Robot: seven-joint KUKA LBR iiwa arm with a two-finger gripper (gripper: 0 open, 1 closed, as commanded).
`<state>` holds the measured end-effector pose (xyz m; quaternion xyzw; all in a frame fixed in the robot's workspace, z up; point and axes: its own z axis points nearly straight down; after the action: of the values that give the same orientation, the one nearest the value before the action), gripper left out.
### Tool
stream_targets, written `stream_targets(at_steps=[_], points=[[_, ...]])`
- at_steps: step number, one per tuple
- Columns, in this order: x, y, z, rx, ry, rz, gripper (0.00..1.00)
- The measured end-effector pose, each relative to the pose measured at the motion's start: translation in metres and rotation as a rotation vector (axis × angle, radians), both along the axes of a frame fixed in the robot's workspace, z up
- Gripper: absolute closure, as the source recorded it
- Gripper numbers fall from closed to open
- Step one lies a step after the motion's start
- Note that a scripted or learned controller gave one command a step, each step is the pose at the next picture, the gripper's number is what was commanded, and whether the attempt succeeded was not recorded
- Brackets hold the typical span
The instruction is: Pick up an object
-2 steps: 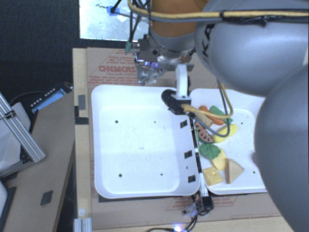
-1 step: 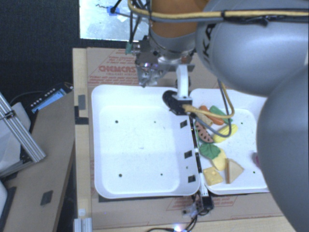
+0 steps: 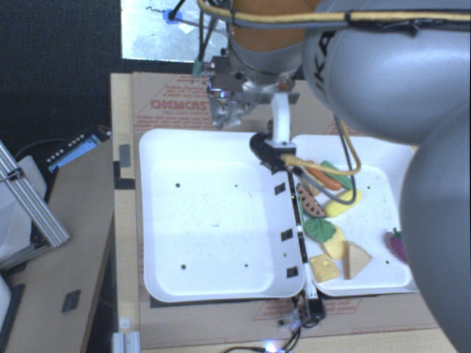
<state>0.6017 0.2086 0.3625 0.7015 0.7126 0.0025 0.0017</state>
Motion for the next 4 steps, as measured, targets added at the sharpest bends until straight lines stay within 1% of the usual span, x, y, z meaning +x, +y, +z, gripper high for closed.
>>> stream_targets(at_steps=[1, 2, 3, 4], points=[[0.044, 0.007, 0.014, 0.000, -0.001, -0.011, 1.00], [0.068, 0.017, 0.030, 0.000, 0.000, -0.010, 1.00], [0.067, 0.025, 0.053, 0.000, 0.001, -0.011, 1.00], [0.067, 0.026, 0.070, 0.000, 0.002, -0.011, 1.00]])
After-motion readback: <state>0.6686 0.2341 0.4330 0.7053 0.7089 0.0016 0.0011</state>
